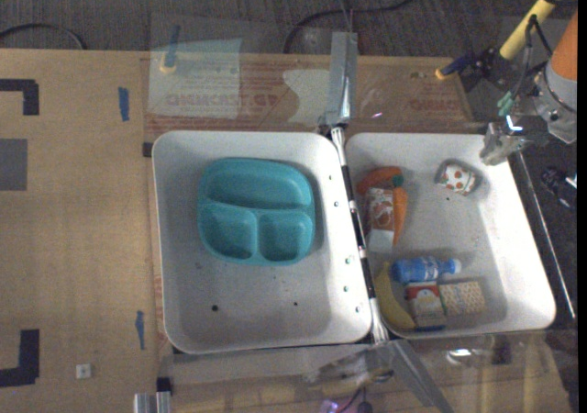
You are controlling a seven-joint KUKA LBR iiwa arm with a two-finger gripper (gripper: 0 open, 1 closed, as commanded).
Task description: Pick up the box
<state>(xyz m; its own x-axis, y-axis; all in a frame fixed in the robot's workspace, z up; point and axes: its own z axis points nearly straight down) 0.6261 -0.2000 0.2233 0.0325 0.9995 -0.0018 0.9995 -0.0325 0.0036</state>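
Gripper (496,147) sat at right bin's (514,218) far-right rim, finger state unclear; box (381,216) beside carrot (400,206) needed top-down approach.

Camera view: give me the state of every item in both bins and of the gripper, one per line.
Teal plate: upright in left bin.
Box: lying flat by right bin's left wall.
Carrot: lying beside box.
Bottle: on its side.
Banana: lying flat.
Gripper: above right bin's far right corner.
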